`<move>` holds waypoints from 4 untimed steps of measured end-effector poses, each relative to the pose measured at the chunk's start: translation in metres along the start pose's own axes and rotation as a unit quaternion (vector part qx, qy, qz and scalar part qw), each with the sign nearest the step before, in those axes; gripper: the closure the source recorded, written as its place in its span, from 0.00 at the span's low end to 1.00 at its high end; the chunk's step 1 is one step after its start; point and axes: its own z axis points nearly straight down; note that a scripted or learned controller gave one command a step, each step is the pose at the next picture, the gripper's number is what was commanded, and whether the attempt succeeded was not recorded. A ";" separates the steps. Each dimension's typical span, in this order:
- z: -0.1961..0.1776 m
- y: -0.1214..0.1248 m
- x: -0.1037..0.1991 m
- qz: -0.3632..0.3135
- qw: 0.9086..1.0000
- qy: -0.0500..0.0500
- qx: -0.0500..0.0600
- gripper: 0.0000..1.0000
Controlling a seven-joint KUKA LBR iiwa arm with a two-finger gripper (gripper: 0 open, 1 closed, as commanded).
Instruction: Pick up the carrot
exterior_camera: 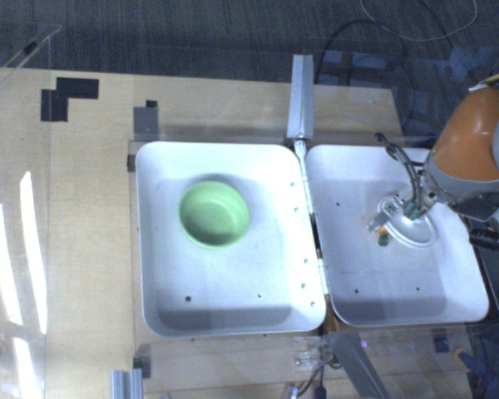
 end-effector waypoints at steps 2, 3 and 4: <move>0.001 -0.001 0.002 0.055 0.998 -0.002 -0.001 0.00; 0.000 -0.007 0.009 0.027 1.000 -0.003 -0.002 0.00; 0.000 -0.011 0.018 0.053 0.999 -0.003 -0.003 0.00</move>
